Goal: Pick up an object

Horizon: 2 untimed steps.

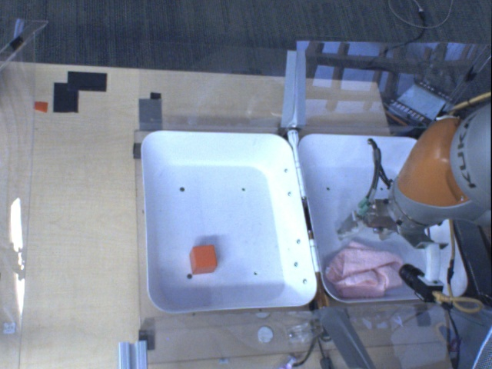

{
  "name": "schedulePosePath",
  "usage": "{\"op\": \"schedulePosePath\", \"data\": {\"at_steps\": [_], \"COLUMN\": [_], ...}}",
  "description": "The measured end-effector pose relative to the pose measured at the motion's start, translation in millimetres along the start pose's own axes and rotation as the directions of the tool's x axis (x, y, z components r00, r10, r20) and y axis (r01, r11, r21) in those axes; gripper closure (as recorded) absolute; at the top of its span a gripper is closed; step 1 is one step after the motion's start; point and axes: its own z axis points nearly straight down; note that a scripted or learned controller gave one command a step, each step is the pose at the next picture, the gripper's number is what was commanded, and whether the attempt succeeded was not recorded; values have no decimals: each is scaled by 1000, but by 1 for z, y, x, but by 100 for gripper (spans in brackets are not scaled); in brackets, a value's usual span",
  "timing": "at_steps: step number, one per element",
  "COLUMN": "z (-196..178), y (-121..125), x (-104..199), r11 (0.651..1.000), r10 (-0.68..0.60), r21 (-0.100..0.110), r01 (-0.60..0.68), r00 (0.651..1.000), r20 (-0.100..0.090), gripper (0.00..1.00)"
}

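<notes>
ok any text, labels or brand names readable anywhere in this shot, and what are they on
"KU": the start of dark lettering on the grey arm, at the right edge beside the orange band; the frame cuts off the rest.
Nothing readable on the orange block, the pink cloth, the left bin or the right bin.
The black patches on the bench are plain shapes with no lettering.

Grey arm (450, 167) with orange band reaches in from right, pincer (367, 220) pointing down.

An orange block (204, 259) lies in a white bin (161, 206); a pink cloth (361, 271) in the other.
</notes>
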Motion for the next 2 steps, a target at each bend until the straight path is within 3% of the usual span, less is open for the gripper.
{"op": "schedulePosePath", "data": {"at_steps": [1, 2], "z": [7, -59], "y": [131, 30], "x": [5, -55], "r11": [998, 986], "r10": [-62, -164], "r21": [-2, -2], "r01": [62, 164], "r00": [998, 986], "r20": [1, 2], "gripper": [0, 0]}}
